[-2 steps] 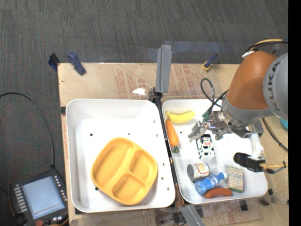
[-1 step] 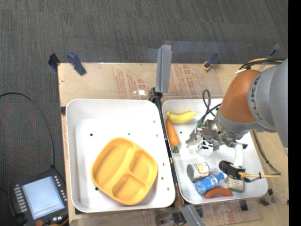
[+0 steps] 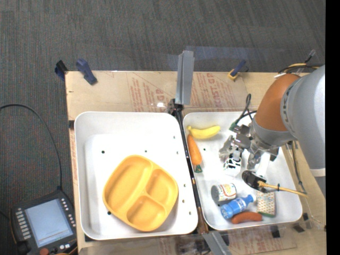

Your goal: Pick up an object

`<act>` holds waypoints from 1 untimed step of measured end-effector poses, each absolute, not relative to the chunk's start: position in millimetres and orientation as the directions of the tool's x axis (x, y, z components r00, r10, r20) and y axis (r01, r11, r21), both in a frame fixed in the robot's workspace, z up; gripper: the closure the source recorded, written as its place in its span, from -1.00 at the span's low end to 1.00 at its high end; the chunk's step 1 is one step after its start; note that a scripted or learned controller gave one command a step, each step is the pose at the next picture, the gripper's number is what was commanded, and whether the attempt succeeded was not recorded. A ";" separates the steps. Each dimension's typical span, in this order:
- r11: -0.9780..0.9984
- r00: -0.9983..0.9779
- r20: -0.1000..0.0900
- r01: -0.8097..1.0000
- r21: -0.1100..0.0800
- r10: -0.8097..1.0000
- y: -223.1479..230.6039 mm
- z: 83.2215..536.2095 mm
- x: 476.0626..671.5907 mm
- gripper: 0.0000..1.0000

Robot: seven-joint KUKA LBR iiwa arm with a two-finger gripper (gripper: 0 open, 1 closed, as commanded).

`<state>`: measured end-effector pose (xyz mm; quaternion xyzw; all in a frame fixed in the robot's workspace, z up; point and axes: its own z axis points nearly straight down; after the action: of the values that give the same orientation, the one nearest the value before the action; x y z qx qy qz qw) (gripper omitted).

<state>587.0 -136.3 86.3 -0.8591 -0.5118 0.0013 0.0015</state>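
Grey arm's two-finger gripper point(image 3: 240, 149) hovering low in the right white bin point(image 3: 294, 210) – finger spread impossible to judge, small black-and-white toy point(image 3: 232, 161) sitting just below at six o'clock, yellow plastic banana point(image 3: 204, 132) lying toward ten o'clock.

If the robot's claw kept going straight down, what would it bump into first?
Probably the small black-and-white toy, which sits right under the gripper in the right bin. Depth is hard to judge from above, so it may already be touching.
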 end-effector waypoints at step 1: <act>-0.473 0.473 -0.001 0.881 -0.009 0.881 -135.3 94.3 586.4 1.00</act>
<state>586.4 -135.3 94.3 -0.8583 -0.5131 0.0026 0.0037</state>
